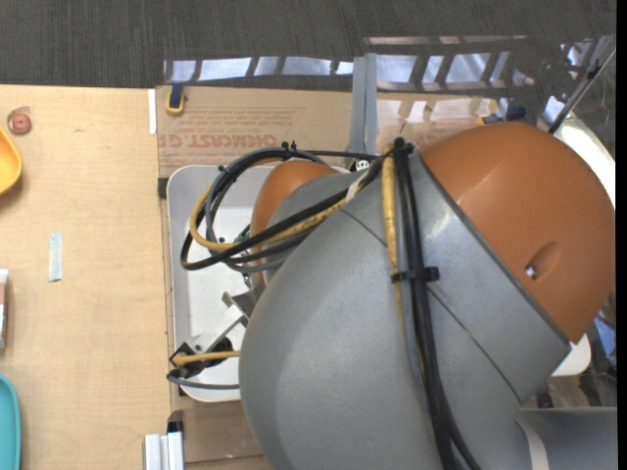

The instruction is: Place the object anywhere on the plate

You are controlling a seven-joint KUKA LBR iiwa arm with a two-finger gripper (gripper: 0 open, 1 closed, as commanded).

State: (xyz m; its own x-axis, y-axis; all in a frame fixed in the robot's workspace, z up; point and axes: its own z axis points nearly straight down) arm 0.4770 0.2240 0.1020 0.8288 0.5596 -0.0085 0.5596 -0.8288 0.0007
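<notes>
A: From the camera view, what do you make of it?

B: Your arm [411, 341] hangs low over the left bin [186, 262], covering most of it. The hand [235, 306] sits near the bin floor; I can't tell its state. No object or plate is visible to me.

A: Which step?

B: Probably reaching or grasping. Next, you'd lift clear and check.

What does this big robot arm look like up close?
The arm is a bulky, rounded grey shell with large glossy orange domes at its joints. Black and yellow cables run along it, tied down with a black strap, and loop out over the white bin.
</notes>
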